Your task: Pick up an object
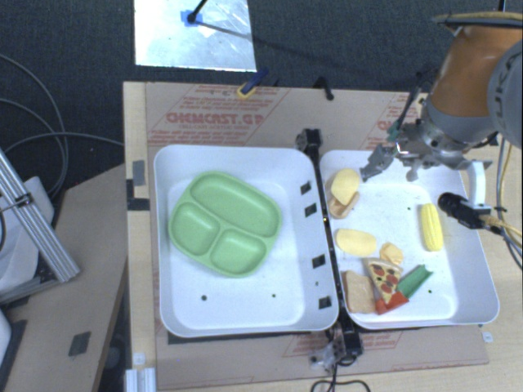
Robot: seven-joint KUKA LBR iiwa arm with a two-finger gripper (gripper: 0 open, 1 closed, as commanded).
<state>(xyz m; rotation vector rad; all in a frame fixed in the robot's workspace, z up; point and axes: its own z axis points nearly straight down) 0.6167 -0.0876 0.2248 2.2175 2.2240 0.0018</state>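
On your left the green divided plate [225, 223] sits in the left bin [188, 309], out of play; in the right bin [470, 300] the food pieces lie toward the table's near edge; the corn cob [431, 226] lies just nearward of the tool [398, 166], long axis running near to far; whether the tool is open, you cannot tell.

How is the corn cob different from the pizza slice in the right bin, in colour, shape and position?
The corn cob is plain yellow, while the pizza slice has red and dark toppings. The corn cob is a long rounded stick; the pizza slice is a flat wedge. The corn cob lies alone near the right wall, whereas the pizza slice lies among other toys. Both are toy foods in the right bin.
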